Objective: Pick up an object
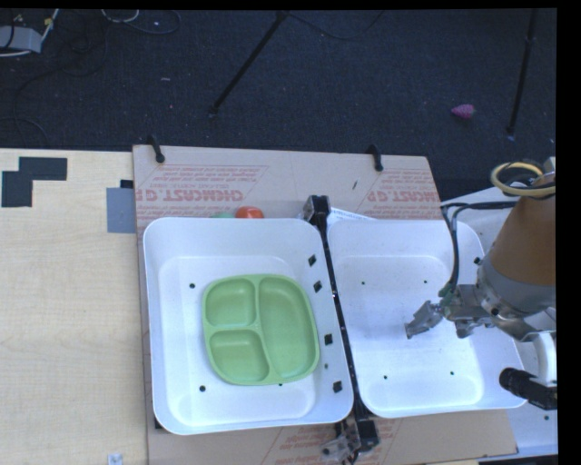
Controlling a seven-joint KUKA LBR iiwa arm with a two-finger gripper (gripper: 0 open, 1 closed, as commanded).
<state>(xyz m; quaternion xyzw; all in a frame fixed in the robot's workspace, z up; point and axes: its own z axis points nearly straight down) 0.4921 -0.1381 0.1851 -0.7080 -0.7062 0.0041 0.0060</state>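
Two bins: side by side.
Gripper (425, 320): over the right bin (399, 272); grip state cannot be told.
Green plate (260, 329): three compartments, flat in the left bin (172, 263), well apart from the gripper, beyond the divider (332, 309).

place: robot lab | signs: two white bins (172, 272) on cardboard sheet (272, 182) | pale wood bench (64, 318) | cables (136, 18) on dark carpet (363, 91)

The bench (64, 318) bears a cardboard sheet (272, 186); two white bins (168, 272) (399, 245) sit side by side on it.
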